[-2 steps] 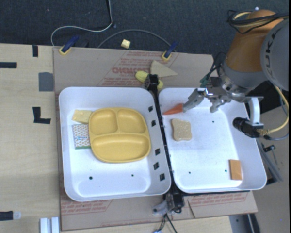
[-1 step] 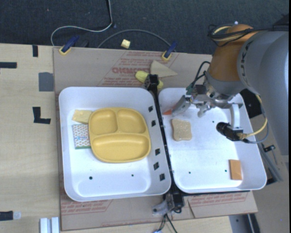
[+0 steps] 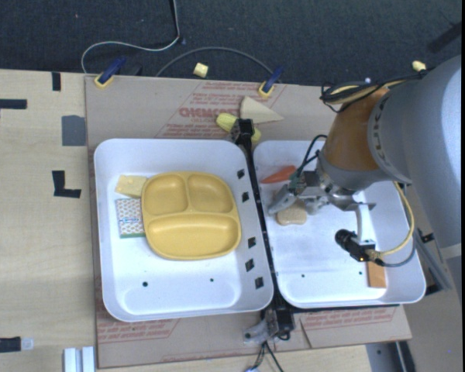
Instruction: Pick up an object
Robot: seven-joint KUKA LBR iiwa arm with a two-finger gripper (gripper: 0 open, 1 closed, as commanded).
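While the left bin (image 3: 108, 285) holds a yellow tray (image 3: 191, 215), the claw's (image 3: 288, 200) state is unclear.

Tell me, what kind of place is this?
Probably a robot test bench in a lab: two white bins clamped to cardboard, loose cables, and a yellow divided plate and small tan block as practice objects.

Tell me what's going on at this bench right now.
A grey robot arm reaches in from the right, with its tool low in the right bin, right over a small tan block. An orange carrot-like piece lies just behind it. I can't tell whether anything is gripped yet. The left bin holds a yellow divided plate and a small patterned sponge beside it.
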